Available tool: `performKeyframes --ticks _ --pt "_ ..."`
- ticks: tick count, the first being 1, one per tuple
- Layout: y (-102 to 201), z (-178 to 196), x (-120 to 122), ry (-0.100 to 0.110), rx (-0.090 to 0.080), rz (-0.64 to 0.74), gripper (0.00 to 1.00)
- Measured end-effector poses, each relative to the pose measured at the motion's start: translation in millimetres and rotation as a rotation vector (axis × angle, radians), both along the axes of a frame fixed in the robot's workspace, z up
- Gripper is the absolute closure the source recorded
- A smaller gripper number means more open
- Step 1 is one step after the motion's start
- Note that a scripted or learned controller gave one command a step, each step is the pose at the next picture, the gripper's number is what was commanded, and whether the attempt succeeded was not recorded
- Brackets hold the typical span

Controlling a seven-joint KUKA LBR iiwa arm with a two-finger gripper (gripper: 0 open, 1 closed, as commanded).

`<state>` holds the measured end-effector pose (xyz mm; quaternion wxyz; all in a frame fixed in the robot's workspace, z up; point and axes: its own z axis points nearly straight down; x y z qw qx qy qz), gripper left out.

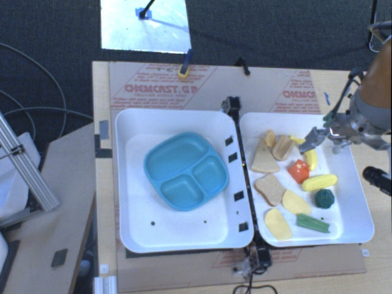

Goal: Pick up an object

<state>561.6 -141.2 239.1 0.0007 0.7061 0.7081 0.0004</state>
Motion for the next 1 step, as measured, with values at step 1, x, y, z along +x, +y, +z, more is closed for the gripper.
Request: performKeyframes --ticks 1 --pt "-22.7 -157.2 -8.3 0.012 0.002 -0.004 0.0"
